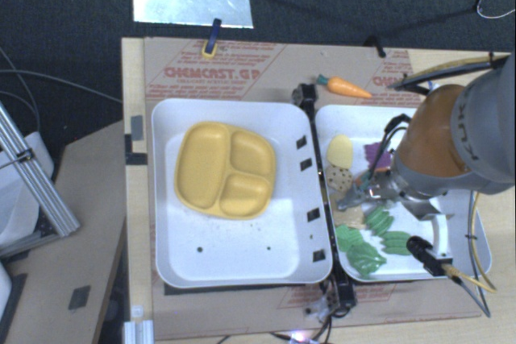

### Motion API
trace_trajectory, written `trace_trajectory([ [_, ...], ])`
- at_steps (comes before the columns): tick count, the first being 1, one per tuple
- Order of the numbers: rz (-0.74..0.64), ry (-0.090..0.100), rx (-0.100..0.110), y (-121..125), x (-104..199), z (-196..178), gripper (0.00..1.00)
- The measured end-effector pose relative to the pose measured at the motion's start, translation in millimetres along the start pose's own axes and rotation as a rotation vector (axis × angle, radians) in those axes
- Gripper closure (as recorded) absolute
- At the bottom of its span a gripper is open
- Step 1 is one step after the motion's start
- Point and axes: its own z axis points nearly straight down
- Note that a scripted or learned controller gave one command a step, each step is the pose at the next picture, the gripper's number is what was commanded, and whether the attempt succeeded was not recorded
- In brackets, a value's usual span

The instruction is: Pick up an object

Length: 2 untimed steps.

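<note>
My gripper (352, 194) reaches down into the right bin (401, 118) near its left wall. Just above the gripper lies a pale yellow rounded piece (340, 150), and a purple object (376, 154) shows beside the wrist, partly hidden by the arm. Several green leafy pieces (369, 242) lie below the gripper, toward the bin's front edge. Nothing can be made out between the jaws; the arm's grey and orange body covers the bin's right part.
The left bin (181, 258) holds a yellow divided plate (225, 169). An orange carrot (345, 87) lies outside the bins on the cardboard behind the right bin. A blue and yellow clamp (212, 39) sits at the cardboard's back edge.
</note>
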Motion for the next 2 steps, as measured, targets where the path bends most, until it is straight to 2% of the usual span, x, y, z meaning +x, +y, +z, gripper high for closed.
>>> trace_trajectory([
  [1, -0.002, 0.007, 0.003, -36.8, 38.5, -103.3, 0.0],
  [2, 0.0, 0.006, 0.009, -37.1, 44.0, -97.8, 0.0],
])
